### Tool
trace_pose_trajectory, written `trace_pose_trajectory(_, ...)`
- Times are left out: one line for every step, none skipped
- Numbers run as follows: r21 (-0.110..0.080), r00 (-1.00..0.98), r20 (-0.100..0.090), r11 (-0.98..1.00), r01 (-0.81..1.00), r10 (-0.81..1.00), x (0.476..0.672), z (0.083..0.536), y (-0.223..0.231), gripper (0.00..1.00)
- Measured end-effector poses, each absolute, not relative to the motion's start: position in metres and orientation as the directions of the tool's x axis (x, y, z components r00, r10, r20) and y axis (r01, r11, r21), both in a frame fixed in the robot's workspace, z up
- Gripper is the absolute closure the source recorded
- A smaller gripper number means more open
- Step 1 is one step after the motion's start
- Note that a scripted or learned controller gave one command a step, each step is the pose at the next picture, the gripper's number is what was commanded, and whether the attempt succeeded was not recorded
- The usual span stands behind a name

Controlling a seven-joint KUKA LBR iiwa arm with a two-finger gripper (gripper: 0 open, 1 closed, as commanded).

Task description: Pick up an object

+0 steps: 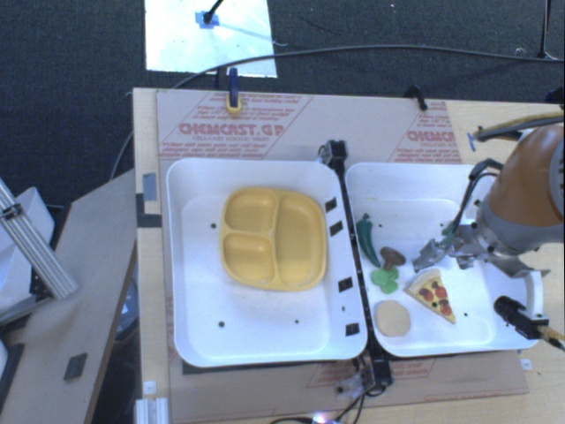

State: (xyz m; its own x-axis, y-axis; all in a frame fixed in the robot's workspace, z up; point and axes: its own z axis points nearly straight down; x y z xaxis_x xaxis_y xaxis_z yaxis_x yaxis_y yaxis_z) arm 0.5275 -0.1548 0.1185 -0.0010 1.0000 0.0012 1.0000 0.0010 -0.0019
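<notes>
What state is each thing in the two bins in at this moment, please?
Yellow divided plate: lies flat in the left bin, nothing in its compartments.
Green pepper: lies in the right bin, against the divider.
Mushroom: on its side.
Green leafy piece: lies flat.
Pizza slice: lies flat, toppings up.
Round tan piece: lies flat.
Gripper: low over the right bin, beside the pizza slice.

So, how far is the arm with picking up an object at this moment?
Nothing looks picked yet. The toy pizza slice, green chili pepper, brown mushroom, green leafy piece and round tan cookie all lie in the right white bin. In hand: the gripper is low just above the pizza slice. Left: grasping and lifting one piece.
</notes>
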Motion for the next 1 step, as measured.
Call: trace_pose_trajectory(-0.001,-0.001,0.001,0.001,1.0,1.0,0.5279,0.0829,-0.1543,0.0)
